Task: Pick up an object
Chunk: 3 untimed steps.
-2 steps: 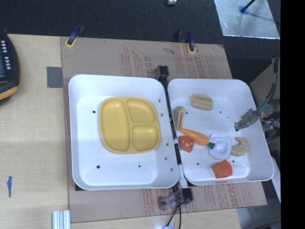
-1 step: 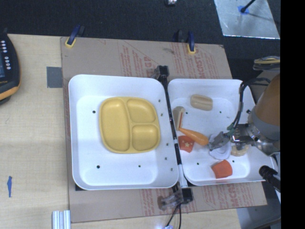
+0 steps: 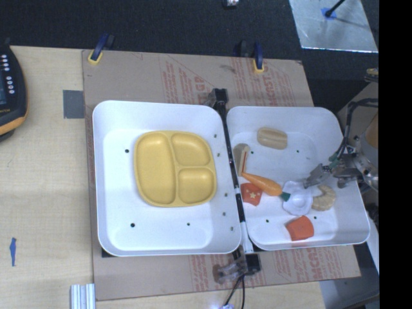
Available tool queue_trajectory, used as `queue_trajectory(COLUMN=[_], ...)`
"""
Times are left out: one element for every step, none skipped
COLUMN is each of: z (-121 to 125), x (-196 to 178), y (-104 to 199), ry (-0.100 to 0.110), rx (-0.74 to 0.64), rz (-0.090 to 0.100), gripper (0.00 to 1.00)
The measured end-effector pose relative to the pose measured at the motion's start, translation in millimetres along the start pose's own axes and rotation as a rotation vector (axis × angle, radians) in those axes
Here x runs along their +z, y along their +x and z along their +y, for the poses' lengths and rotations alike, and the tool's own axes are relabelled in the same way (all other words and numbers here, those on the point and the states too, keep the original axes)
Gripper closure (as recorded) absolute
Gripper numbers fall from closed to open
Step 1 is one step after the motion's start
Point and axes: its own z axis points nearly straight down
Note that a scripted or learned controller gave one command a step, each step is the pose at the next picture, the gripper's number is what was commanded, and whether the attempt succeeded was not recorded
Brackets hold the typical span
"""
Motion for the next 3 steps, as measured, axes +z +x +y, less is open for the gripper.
queue_trajectory(z=[-43, 65, -3], x=[22, -48, -30], y=[78, 27, 86], ry=[0.010, -0.012, 0.010], rx=[-0.009, -0.007, -0.009], rz=[0.009, -0.003, 0.008], gripper=[0.00, 0.00, 0.00])
